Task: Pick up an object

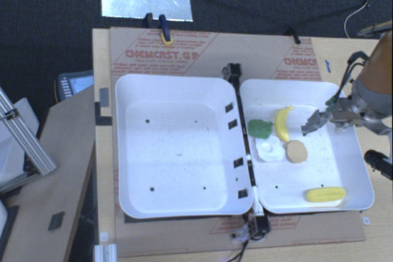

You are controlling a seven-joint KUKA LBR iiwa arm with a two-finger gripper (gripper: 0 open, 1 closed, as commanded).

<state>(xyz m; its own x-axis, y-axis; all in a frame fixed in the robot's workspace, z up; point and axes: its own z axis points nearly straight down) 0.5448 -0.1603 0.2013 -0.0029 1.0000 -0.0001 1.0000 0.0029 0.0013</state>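
The arm comes in from the right and the jaws (313, 123) hang over the right-hand bin (350, 150), with nothing between them that I can see; whether they are parted or closed I honestly cannot tell from this angle, the tip is just a dark blur. Closest to them is the tan round piece (296, 151), just below and a touch to the left, and the banana (282, 123) stands just to their left, nearly level with the tip. Beyond the banana sits the green leafy thing (260, 128), and under it the small white item (268, 148), which touches or nearly touches the tan one. The long yellow piece (325, 194) lies well below the jaws, off on its own near the front wall. The left-hand bin (178, 86) holds no candidates. To do this well, I'd say pick one target and commit: the yellow piece in front looks the cleanest bet, since nothing crowds it and the jaws could straddle its narrow width. The banana is nearer but neighbours press close, so a grip there wants centring across its short side, straight down, no nudging the green one.
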